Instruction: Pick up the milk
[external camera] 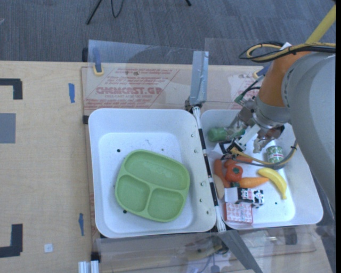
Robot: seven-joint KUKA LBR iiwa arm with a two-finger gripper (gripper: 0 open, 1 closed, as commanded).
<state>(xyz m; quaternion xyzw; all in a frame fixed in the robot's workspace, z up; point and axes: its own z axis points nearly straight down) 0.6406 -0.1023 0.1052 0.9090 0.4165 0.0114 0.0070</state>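
Bearing two white bins, a wooden counter (42,176) is seen above grey carpet.
The milk (250,196), cow-patterned, lies roughly left-right; the tool's (250,139) state cannot be told.

A pale wooden bench (42,176) marked with black and blue tape (71,93) stretches left of the gripper. Beyond it lies grey carpet (160,21), where dark tripod legs (106,8) stand.

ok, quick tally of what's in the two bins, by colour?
Green: 3: divided plate, leafy vegetable, can
Orange/red: 3: tomato, carrot, pepper piece
Yellow: 1: banana
Black and white: 1: milk carton
Red and white: 1: flat packet
Total: 9
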